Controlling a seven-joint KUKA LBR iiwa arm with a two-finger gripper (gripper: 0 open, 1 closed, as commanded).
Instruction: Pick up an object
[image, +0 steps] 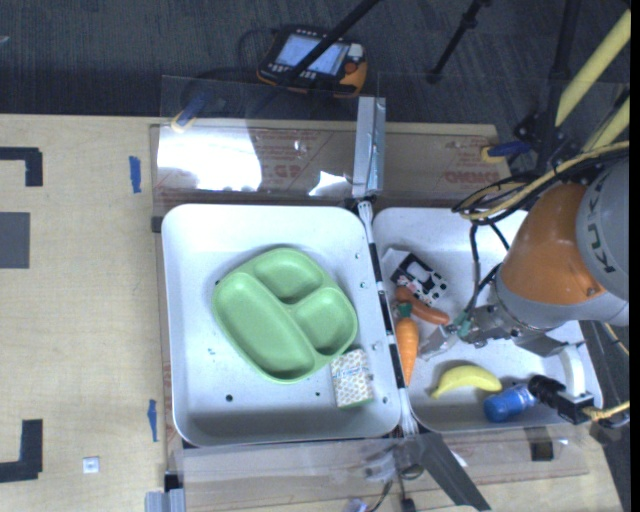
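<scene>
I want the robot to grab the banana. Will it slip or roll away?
The yellow banana looks like smooth, shiny plastic, so it may well slip. Its curved shape means it would probably rock or spin rather than roll far. It lies flat in the right bin, near the blue object, so a push might bump that.

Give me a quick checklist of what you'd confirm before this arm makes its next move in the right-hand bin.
1. Something to pick lies in the right white bin: ok. A yellow plastic banana, two orange carrots and a blue bottle-like object lie there.
2. Gripper is over that bin: ok, near the carrots.
3. An object sits between its fingers: cannot tell, that part is too small and cluttered.
4. Target stands apart from neighbours: not ok. The carrots lie close together against the bin's left wall.
5. Left white bin uninvolved: ok, the green divided plate and small patterned box lie away from the arm.
</scene>
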